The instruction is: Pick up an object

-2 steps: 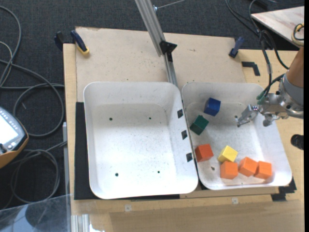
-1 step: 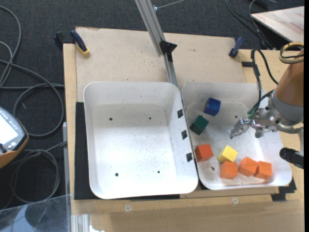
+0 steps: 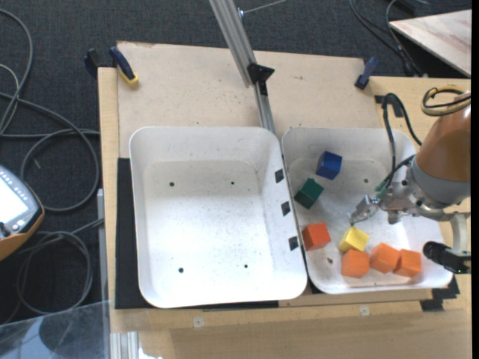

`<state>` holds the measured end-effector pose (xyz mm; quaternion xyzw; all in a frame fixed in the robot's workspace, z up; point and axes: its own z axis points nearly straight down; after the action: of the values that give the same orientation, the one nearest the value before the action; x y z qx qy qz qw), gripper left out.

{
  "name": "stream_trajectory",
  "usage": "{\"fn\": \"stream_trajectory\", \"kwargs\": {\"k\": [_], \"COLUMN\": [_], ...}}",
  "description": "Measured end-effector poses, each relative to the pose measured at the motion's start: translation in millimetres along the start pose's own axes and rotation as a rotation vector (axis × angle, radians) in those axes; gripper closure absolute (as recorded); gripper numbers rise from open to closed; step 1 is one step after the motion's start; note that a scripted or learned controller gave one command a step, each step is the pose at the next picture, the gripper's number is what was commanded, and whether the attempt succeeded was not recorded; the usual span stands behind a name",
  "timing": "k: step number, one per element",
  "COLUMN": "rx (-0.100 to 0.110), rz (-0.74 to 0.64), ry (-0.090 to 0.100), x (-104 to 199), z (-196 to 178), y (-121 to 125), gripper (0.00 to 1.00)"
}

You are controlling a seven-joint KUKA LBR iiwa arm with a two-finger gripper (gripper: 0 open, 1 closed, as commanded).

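Observation:
The right bin holds several blocks: a blue one at the back, a dark green one below it, a red-orange one near the left wall, a yellow one, and three orange ones along the front. My gripper hangs over the bin's right half, just above and right of the yellow block, its fingers pointing left. Nothing shows between the fingers.
The left bin sits beside the right one, divided by a wall with black clips. A metal pole slants up from the back of the bench. Cables run by the arm's wrist.

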<state>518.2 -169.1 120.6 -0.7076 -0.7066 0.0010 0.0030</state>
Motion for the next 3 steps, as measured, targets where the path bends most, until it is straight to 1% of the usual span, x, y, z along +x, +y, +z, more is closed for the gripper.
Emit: {"fn": "stream_trajectory", "kwargs": {"k": [1, 3], "rx": [-0.007, -0.013], "rz": [-0.002, -0.003], "ry": [-0.002, -0.005], "x": [0, -3], "z": [-14, -100], "y": [2, 4], "gripper": [1.00, 1.00]}}
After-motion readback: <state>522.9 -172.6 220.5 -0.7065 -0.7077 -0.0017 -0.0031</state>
